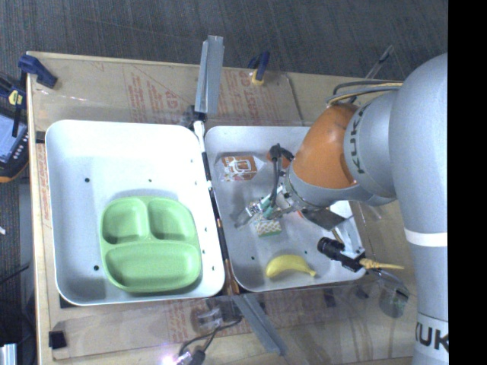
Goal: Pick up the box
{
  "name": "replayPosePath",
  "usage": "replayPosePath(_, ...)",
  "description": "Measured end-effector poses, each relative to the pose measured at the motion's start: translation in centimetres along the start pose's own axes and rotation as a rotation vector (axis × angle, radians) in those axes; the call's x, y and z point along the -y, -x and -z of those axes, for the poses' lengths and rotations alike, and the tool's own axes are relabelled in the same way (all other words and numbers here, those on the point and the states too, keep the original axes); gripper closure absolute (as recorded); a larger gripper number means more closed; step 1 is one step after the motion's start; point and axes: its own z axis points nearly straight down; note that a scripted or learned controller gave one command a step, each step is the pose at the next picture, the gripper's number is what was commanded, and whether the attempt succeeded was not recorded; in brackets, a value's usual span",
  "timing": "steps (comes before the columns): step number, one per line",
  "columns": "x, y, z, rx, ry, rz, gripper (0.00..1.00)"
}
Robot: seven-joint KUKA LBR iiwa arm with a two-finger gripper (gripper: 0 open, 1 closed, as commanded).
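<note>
The box (238,166), white with an orange-brown print on its top face, lies flat in the far left part of the right bin (251,280), close to that bin's far wall and not far from the wall it shares with the left bin (76,143). The end effector (262,211) is low over the middle of the right bin, nearer to the viewer than the box and slightly to its right. A strip of bare bin floor lies between the two, so the box stands apart from it and nothing is gripped. Whether the end effector is spread or pressed together cannot be told from this angle.

A small patterned packet (267,227) lies just beside the end effector on its near side; whether they touch is unclear. A yellow banana (289,266) rests close to the near wall of the right bin. The grey arm (380,158) with its orange band reaches in from the right. In the left bin, a green divided plate (151,243) sits in the near half. Both bins stand on the wooden desk (114,90).
</note>
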Motion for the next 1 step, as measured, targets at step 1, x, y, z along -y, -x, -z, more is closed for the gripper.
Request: replayPosePath(1,-0.12,0.14,1.1,0.004,0.002,0.004,1.0)
